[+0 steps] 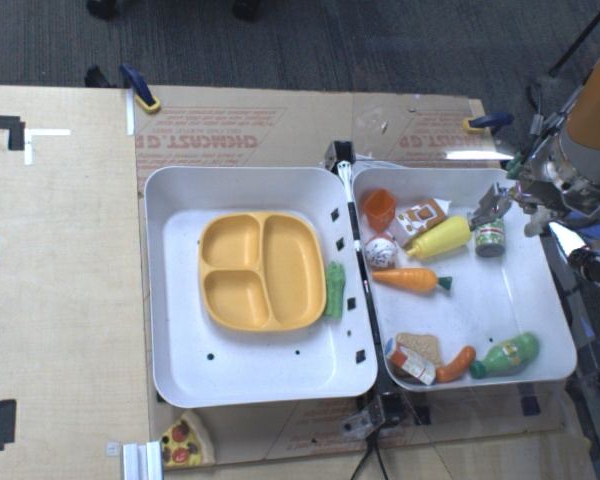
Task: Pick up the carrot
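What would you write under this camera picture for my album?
Robot gripper hovers over the right bin, carrot lying untouched.

Single fixed cam, mounted above the table [60,268], looking down at a slant. Top of frame is the far side: dark carpeted floor [380,28] and chair casters sit there, near table edge at the bottom. Mid range: both white bins fit in frame with margin, left bin [170,358] roughly centred, right bin [540,318] pushed toward the right side. Cardboard sheet [230,133] under the bins is fully framed on its far edge, clipped at the bottom. Arm [590,118] enters from frame right, cut off by the frame edge. Detail is enough to separate items in the bins, not to read labels.
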Controlling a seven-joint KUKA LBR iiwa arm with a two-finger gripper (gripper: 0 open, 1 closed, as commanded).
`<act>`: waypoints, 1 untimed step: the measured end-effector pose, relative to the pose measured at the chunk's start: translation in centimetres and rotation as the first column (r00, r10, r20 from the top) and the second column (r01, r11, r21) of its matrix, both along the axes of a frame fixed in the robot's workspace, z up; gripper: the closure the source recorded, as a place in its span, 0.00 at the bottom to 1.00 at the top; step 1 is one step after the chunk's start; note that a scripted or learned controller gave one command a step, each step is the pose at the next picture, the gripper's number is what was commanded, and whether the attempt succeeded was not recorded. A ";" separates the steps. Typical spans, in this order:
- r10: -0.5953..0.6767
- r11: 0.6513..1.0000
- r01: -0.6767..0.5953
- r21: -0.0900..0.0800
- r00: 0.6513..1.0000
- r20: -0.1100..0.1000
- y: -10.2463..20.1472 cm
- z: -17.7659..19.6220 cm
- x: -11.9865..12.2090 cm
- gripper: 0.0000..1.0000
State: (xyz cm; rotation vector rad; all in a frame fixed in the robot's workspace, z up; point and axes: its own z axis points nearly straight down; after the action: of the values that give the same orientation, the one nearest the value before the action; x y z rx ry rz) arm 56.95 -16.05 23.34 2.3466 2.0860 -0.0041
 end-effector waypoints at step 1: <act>-0.074 0.997 0.074 0.002 0.997 -0.001 3.6 -14.2 -2.1 0.00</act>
State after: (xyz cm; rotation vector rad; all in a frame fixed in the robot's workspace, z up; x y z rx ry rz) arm 54.82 -12.49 9.14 2.4242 1.9989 -0.0022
